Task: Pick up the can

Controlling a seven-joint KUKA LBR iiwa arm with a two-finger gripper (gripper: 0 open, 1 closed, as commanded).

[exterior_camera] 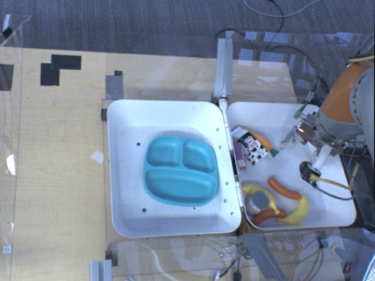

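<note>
The can (256,202) stands in the near left corner of the right bin (275,113), showing its grey round top. A yellow banana (296,211) curves around it and a red sausage (265,216) lies against its near side. My gripper (291,137) hangs over the right bin's far right part, up and to the right of the can and well apart from it. Nothing shows in its grasp. The grey arm with its orange band (343,101) reaches in from the right.
A second red sausage (284,188) lies right of the can. A cow-patterned box (253,149) and a carrot (262,139) sit at the bin's left middle. The left bin (126,174) holds a blue divided plate (180,170). A black cable loop (309,171) hangs below the wrist.
</note>
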